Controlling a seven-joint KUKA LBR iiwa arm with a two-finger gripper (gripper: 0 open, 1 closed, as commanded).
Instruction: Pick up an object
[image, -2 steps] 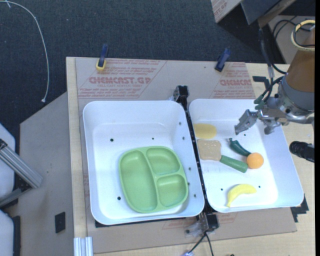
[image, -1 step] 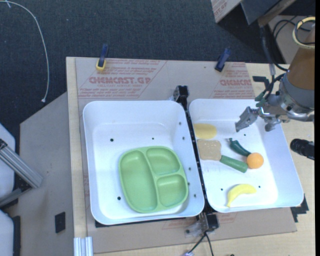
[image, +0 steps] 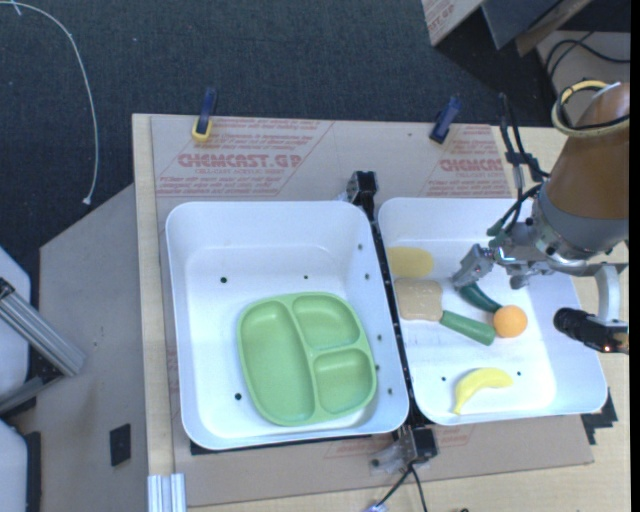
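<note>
Orange-banded grey arm with black cables and metal gripper.

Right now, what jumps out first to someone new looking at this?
The green divided plate in the left bin, lying flat. Then the right bin with its small clutter: an orange ball, a yellow banana and a green stick. The gripper hangs just above that clutter.

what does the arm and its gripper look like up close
The arm has a bulky rounded section in orange-brown, with a grey metal wrist below it. Black cables run down its left side, and a yellowish loop of cable sits at its top. The gripper is grey metal with thin angled fingers. A black part with a small red light sticks out to the right near the bin edge.
</note>
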